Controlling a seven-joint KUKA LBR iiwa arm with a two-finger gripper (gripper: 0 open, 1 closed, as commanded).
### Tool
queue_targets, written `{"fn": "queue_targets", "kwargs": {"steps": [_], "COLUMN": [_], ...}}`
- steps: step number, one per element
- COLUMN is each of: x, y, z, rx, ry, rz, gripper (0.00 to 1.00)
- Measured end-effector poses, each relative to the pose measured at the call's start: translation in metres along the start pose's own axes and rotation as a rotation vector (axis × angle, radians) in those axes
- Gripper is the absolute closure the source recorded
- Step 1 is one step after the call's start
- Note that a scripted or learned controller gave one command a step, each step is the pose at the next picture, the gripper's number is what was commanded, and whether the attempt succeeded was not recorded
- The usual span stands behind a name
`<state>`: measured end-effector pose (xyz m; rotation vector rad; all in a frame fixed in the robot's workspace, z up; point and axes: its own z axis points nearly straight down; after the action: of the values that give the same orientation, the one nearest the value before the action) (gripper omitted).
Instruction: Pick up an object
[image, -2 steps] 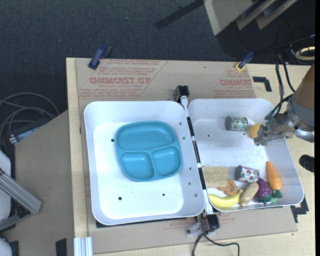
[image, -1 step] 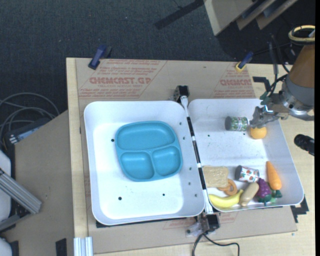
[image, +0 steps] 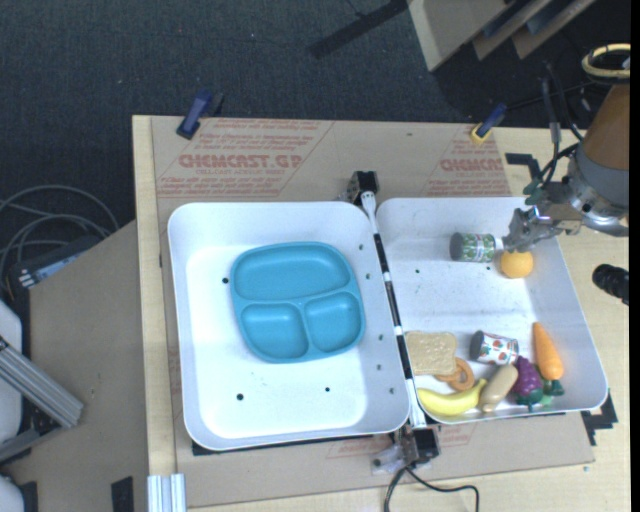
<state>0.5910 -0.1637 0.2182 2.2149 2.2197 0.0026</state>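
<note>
Gripper: gripper (image: 524, 232) sits at the upper right of the right bin (image: 585, 330), low over the orange fruit (image: 516, 264); whether it is wide or narrow cannot be told from this slant, and nothing is seen held in it.
Landmark: the orange fruit, taken as the likely target since it lies closest under the gripper.
Target place: in the right bin's upper part, just beside the small can (image: 474, 246), which lies to its left; the two look near or touching, I cannot tell which.
Handling: probably a light, stiff plastic toy with a smooth, rounded skin, so apt to roll or squirt out of a pinch; best taken across its widest middle, coming straight down.
Axis: the fruit looks nearly round, with no clear long axis or pointing end.
Neighbour axis: the small can lies on its side, its long axis running left to right toward the fruit.
Risk: closing close to the can may nudge it, or catch both.
Other things: well below the fruit lie a carrot (image: 546, 351), a banana (image: 449, 401), a bread slice (image: 432, 351) and other toy food.
Left bin: left bin (image: 200, 400) holds a blue divided plate (image: 297, 300), well apart from the fruit.
</note>
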Motion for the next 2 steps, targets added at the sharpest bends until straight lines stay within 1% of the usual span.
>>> {"fn": "queue_targets", "kwargs": {"steps": [1,2], "x": [-0.007,0.011], "y": [0.059,0.076], "z": [0.003,0.005], "rx": [0.003,0.002], "ry": [0.002,0.001], "rz": [0.0,0.001], "gripper": [1.0,1.0]}}
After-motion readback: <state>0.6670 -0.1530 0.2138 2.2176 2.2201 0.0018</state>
